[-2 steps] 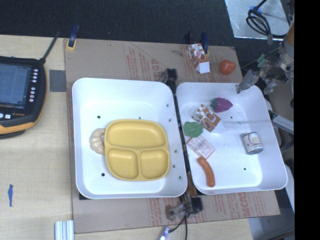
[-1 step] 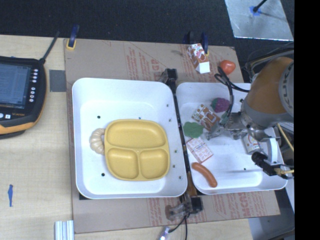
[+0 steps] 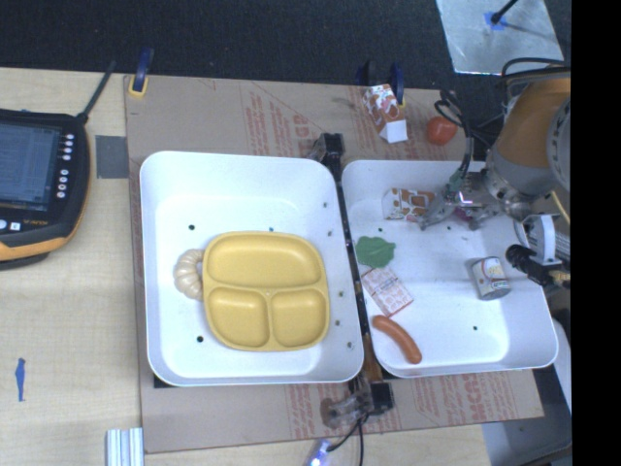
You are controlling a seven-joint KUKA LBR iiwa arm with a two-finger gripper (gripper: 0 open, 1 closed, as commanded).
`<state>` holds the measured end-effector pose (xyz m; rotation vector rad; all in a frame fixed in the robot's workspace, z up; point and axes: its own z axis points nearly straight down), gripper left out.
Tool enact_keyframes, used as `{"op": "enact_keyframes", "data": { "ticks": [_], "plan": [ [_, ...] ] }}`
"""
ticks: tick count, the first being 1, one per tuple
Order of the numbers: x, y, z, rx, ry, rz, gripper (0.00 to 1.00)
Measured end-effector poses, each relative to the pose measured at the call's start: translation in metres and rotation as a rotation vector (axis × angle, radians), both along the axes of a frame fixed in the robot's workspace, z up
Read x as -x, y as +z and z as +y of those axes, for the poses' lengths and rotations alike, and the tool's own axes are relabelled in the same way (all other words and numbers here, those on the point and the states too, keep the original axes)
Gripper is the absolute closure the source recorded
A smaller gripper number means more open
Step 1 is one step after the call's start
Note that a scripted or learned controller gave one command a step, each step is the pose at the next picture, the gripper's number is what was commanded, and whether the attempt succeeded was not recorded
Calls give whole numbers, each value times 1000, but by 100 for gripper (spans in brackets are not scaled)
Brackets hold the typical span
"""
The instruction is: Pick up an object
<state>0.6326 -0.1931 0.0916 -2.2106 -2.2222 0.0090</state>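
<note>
The gripper (image 3: 448,209) was low in the right bin (image 3: 524,352), near its back wall; whether it was open or closed could not be determined. One small printed packet (image 3: 406,202) lay just beside it, on its left. The right bin also held one green piece (image 3: 375,251), one patterned card (image 3: 387,290), one sausage (image 3: 397,339) and one small can (image 3: 491,278). The left bin (image 3: 175,187) held one yellow divided tray (image 3: 264,289).

Teach pendant (image 3: 37,184) left of bins; small carton (image 3: 384,111), red ball (image 3: 441,131) behind
</note>
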Motion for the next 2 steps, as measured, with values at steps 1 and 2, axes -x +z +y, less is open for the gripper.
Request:
{"op": "enact_keyframes", "data": {
  "ticks": [1, 2],
  "plan": [
    [-20, 8, -18, -7, 3, 17, 0],
    [-18, 18, -19, -4, 5, 23, 100]
  ]
}}
